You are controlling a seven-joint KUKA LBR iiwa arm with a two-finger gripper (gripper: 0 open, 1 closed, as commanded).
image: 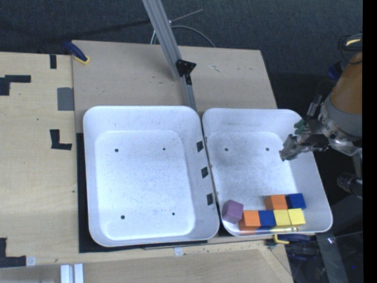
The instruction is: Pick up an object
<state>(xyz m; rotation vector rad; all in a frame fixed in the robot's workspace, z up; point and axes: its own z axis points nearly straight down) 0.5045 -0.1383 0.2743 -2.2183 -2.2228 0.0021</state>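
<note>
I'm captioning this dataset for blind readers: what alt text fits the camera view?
Two shallow white bins sit side by side on a bench; the right bin holds a cluster of small blocks, orange, blue, yellow and purple, at its near edge. The gripper of the grey arm hangs over that bin's far right side, apart from the blocks.

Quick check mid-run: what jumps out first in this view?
The blocks, purple, orange, blue and yellow, huddled in the near corner of the right bin. Next, the gripper at that bin's right wall, well back from the blocks, with nothing seen between its fingers. A grey rail slants down to the gap between the bins.
</note>
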